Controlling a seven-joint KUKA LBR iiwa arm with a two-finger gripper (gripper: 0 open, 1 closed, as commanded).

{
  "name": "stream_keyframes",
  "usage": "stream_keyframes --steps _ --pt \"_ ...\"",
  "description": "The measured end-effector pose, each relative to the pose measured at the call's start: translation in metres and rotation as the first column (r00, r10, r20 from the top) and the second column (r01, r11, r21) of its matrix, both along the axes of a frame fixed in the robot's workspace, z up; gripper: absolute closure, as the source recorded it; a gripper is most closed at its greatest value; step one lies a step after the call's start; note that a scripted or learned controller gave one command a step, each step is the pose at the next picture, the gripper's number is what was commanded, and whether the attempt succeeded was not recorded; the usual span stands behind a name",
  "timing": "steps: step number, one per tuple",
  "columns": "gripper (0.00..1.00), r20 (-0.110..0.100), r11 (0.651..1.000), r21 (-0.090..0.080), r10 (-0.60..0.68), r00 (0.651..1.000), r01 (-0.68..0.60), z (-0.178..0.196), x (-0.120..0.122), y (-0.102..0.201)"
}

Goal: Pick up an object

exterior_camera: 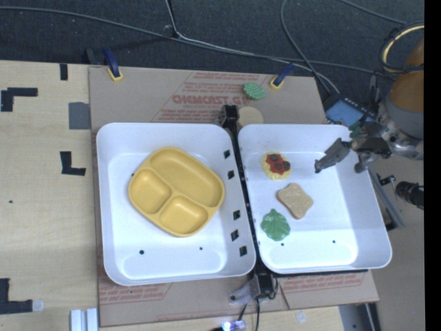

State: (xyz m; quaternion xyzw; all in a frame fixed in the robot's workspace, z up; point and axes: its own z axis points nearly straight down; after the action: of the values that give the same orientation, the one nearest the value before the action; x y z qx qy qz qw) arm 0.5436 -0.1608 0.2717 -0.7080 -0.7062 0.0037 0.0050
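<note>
From the fixed overhead camera, the arm comes in from the right edge and its gripper (342,156) hangs over the upper right part of the right bin (358,254). Two dark fingers show: one (329,158) slants down and to the left toward the bin floor, the other (362,163) sits further right near the bin's rim. They stand spread apart, and nothing lies between them.

To the left of the jaws, a little apart from the nearer fingertip, lies a small yellow pizza toy with red topping (276,165). Below and to the left of the jaws rests a tan slice of toast (295,201), close under the pizza toy but not touching it. Further down and left again lies a green leafy toy (275,225), just beside the toast's lower left corner. All three sit on the floor of the right bin, in its left half.

Well to the left of the jaws, across the divider between the bins, the left bin (117,254) holds a yellow divided plate (176,190) with three compartments, set at an angle.

Up and to the left of the jaws, outside the bins on the cardboard sheet (200,95), sits a small green round piece (253,89).
</note>
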Motion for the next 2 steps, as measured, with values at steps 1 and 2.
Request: stream_keyframes --steps 1,2 --pt "0.00 0.011 1.000 -0.002 0.004 1.000 -0.004 0.006 0.002 0.000" --pt "0.00 0.006 1.000 -0.001 0.004 1.000 -0.004 -0.050 0.001 0.011"
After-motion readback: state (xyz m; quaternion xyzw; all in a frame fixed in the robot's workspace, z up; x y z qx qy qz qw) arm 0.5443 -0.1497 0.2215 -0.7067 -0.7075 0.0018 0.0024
